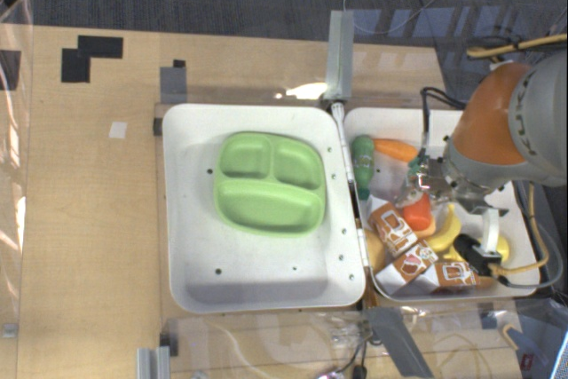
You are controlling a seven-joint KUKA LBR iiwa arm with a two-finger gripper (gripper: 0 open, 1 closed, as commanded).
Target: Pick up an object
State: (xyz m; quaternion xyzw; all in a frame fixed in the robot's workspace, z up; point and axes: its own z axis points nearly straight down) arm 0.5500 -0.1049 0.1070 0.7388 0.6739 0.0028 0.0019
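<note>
You can see two shallow white bins side by side on the light wooden surface [80,217]. The left white bin [191,275] sits in the middle of the frame, and a light green plastic plate with three sections [269,183] lies in it, a bit above its center.

The right white bin [519,280] is at the right side of the frame, and it is full of small things. A green bottle-shaped toy [362,157] lies near the bin's upper left, close to the wall between the two bins. An orange carrot-shaped toy [396,150] lies just beside it, pointing right. A small orange-red block [417,214] sits lower down, in the middle of the pile. A yellow banana-shaped toy [446,232] curves just to the right of that block. Three brown and white snack boxes [397,231] lie along the lower left part of the bin, touching each other.

The grey arm with the orange band [497,124] comes in from the right of the frame and hangs over the right bin. Its gripper [424,180] points down at the pile, just above the orange-red block and near the carrot-shaped toy. You cannot tell from this view how the gripper is set or whether it has anything
</note>
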